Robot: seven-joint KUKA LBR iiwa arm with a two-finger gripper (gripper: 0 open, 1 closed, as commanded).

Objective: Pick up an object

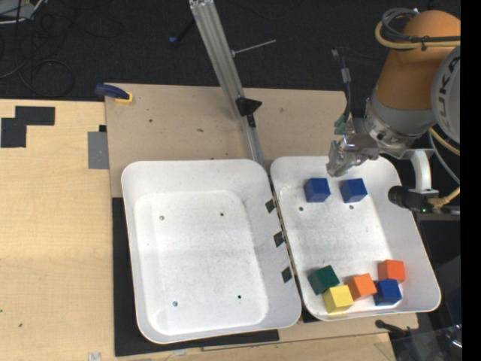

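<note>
We log the arm entering from the right, its orange band above the wrist, with the hand hanging over the far edge of the right bin. We cannot tell how far the hand is open; its tips are too small and dark to read, and we see nothing between them.

Right bin contents, far end: two blue cubes. One blue cube sits just below and left of the hand; the second blue cube sits just beside it to the right, a small gap between them. Both are apart from the hand. Being cubes, they have no long axis; both sit slightly turned against the bin's sides.

Near end of the same bin: a cluster of five cubes. Green cube, yellow cube touching it, orange cube, a red-orange cube, and a third blue cube under it. They are packed close, well apart from the far pair.

The left bin lies alongside on the desk.

No labels or brands are readable on the cubes. Part of some lettering shows on the arm's grey shell at the right edge; we cannot read it.
</note>
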